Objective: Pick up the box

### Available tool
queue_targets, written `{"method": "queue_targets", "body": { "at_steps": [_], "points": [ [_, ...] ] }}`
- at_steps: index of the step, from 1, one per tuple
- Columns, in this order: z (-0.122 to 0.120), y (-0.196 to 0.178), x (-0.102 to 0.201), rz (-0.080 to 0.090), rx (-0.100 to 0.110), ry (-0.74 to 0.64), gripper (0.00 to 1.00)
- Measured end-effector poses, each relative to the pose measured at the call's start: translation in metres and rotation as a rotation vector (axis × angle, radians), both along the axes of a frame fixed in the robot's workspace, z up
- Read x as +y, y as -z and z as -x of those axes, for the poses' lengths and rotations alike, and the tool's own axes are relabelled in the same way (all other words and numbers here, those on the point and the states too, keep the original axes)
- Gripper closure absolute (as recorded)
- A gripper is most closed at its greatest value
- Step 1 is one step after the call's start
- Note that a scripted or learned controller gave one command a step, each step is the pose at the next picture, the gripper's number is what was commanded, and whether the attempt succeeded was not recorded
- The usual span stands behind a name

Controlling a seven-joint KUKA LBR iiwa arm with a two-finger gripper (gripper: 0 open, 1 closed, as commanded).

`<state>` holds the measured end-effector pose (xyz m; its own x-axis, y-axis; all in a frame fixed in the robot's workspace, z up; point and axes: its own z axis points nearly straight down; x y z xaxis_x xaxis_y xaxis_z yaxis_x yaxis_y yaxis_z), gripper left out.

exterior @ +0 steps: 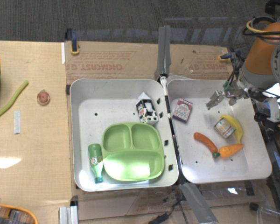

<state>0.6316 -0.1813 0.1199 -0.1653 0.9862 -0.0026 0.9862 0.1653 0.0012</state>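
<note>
Hovering jaws [218, 100] over right bin [252, 169] | opening: cannot tell | box [182, 110] lies apart, untouched

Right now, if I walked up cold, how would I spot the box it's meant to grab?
Look in the right-hand white bin, near its upper left corner. The box lies there apart from the other items, small, flat and purplish with a pale printed front; its neighbours are a banana, a can and carrots.

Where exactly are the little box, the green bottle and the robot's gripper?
box [182, 110]: camera view, middle of its printed top face.
green bottle [96, 163]: camera view, middle of its body.
gripper [214, 101]: camera view, between its fingertips, above the right bin.
</note>
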Motion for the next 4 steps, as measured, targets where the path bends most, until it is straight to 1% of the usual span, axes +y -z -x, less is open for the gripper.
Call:
{"method": "queue_targets", "body": {
  "at_steps": [1, 2, 3, 4],
  "points": [
    [0.068, 0.029, -0.024, -0.002, 0.003, -0.191, 0.00],
    [0.067, 0.017, -0.025, 0.000, -0.004, -0.187, 1.00],
    [0.035, -0.097, 0.027, -0.001, 0.001, -0.191, 1.00],
    [0.032, -0.071, 0.108, -0.001, 0.004, -0.122, 1.00]
  ]
}}
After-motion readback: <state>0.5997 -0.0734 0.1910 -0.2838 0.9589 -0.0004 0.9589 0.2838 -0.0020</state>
